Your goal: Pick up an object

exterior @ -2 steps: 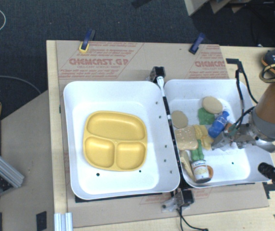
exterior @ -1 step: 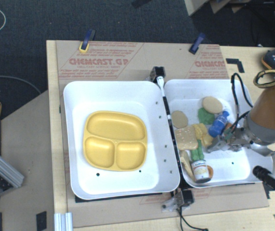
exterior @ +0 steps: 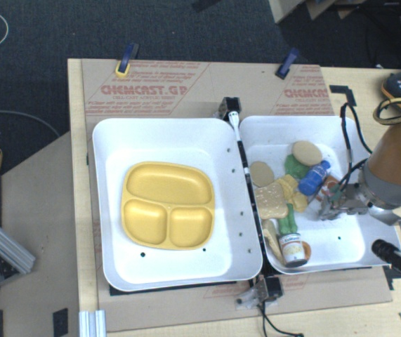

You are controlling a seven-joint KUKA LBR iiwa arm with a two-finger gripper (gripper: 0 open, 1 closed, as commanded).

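While the arm leans in from the right, its end effector [exterior: 335, 203] sits low inside the right bin [exterior: 347, 248], just beside the heap of small goods, and from where I stand I cannot tell how it is set; the metal parts blur into one another against the white floor. Nothing looks to be held in it.

Nearest to it is a blue bottle [exterior: 313, 177], lying tilted on the pile, with a small reddish thing at the tip of the tool that I cannot make out. Behind the bottle a green item [exterior: 296, 166] carries a tan oval piece [exterior: 307, 152] on top. Further left lie a pale waffle-like square [exterior: 271, 199], a round beige piece [exterior: 261, 173] and, toward the near wall, a jar with a white label [exterior: 292, 247] on its side.

Judging by this, the step is the closing approach on one piece. To do it well I would pick the blue bottle: it sits highest and nearest, so it can be taken across its narrow body without shoving the neighbours. Come straight down, close squarely, then lift slowly, since things piled like this tend to slip or drag others along.

Over in the left bin [exterior: 109, 188] a yellow divided tray [exterior: 168, 204] lies alone, well apart from the work.
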